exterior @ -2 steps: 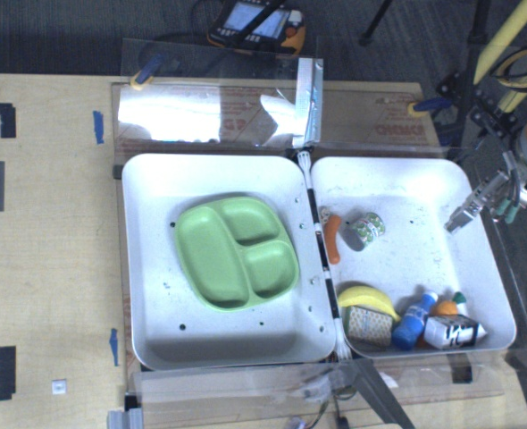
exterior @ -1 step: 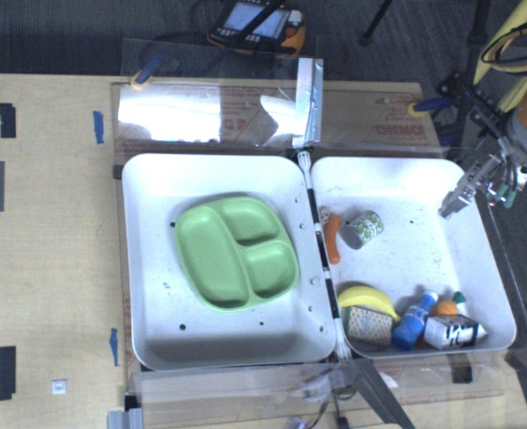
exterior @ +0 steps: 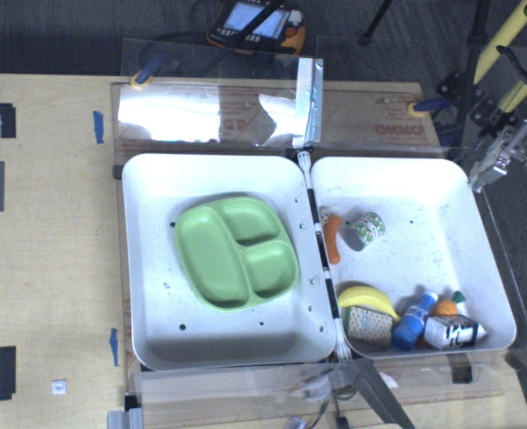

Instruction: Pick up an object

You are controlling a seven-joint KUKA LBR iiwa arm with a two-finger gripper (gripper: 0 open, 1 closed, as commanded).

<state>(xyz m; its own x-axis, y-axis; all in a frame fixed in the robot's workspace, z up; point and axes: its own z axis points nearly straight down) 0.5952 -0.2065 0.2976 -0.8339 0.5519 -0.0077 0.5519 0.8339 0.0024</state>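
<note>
The right bin (exterior: 442, 195) holds several objects. An orange carrot-like piece (exterior: 333, 238) lies near its left wall, with a small round green-and-white item (exterior: 367, 228) beside it. Along the front wall sit a yellow banana (exterior: 367, 299), a speckled object (exterior: 369, 325), a blue bottle (exterior: 412, 323), a small orange item (exterior: 445, 308) and a white container with black print (exterior: 454, 332). My gripper (exterior: 503, 157) is a grey metal shape at the right edge, just outside the bin's far right corner, high and away from all the objects, with nothing seen in it.
The left bin (exterior: 147, 239) carries a green divided plate (exterior: 237, 252). A ridge (exterior: 310, 239) separates the two bins. Clear plastic panels stand behind the bins (exterior: 210, 105). Stands and cables crowd the floor at the far right.
</note>
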